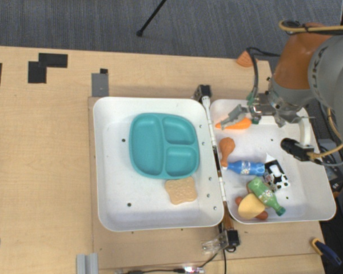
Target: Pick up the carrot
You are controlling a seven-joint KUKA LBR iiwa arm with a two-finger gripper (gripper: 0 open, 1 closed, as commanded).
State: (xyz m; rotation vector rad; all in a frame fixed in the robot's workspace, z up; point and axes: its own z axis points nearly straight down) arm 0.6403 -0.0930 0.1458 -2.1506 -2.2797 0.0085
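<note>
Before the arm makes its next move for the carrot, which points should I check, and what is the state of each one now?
1. Carrot lies in the right bin, near its top left corner: ok.
2. Gripper sits right at the carrot's leafy end: ok.
3. Carrot between the fingers: cannot tell.
4. Carrot lies apart from the chicken leg and blue bottle: ok.
5. Carrot close to the bin wall, little room on that side: not ok.

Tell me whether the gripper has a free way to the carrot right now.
Probably yes. The gripper sits right at the carrot near the right bin's far edge, with nothing lying over it; the other toys lie nearer the camera.
</note>
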